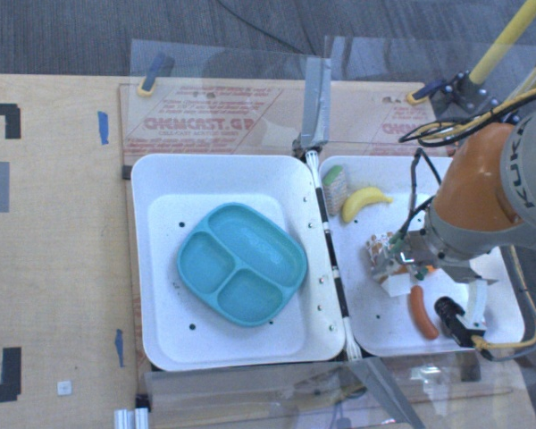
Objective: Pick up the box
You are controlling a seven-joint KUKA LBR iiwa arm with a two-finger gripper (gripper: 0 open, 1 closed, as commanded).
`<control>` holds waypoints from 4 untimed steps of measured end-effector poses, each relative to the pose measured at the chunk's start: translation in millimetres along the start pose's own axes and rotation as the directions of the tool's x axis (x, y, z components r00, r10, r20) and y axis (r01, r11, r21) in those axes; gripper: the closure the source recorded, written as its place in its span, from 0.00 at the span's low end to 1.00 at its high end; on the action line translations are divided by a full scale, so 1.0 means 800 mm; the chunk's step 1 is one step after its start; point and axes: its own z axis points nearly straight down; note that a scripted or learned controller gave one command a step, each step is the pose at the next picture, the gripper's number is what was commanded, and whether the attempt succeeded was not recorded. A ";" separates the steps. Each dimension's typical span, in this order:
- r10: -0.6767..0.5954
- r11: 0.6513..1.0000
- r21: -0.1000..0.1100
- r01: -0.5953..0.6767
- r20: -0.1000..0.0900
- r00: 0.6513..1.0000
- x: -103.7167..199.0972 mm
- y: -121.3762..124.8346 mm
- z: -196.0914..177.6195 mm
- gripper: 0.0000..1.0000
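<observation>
The box (378,251) is small, with a white and reddish-brown print. It lies in the right bin (375,333), left of the bin's centre. My gripper (402,262) hangs under the orange wrist band, right against the box's right side and partly covering it. A white corner (395,285) pokes out just below the gripper; I cannot tell whether it belongs to the box.
In the right bin, a yellow banana (364,202) and a green-and-white packet (334,186) lie at the back left, and an orange sausage (421,314) lies at the front. The left bin (161,186) holds a teal divided plate (242,263).
</observation>
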 end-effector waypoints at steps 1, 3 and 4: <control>0.022 1.000 -0.001 -0.022 0.002 1.000 0.071 -0.047 -0.180 1.00; 0.107 0.994 -0.002 -0.107 0.001 0.994 0.051 0.026 -0.115 1.00; 0.109 0.994 0.001 -0.109 0.004 0.994 0.048 0.027 -0.124 1.00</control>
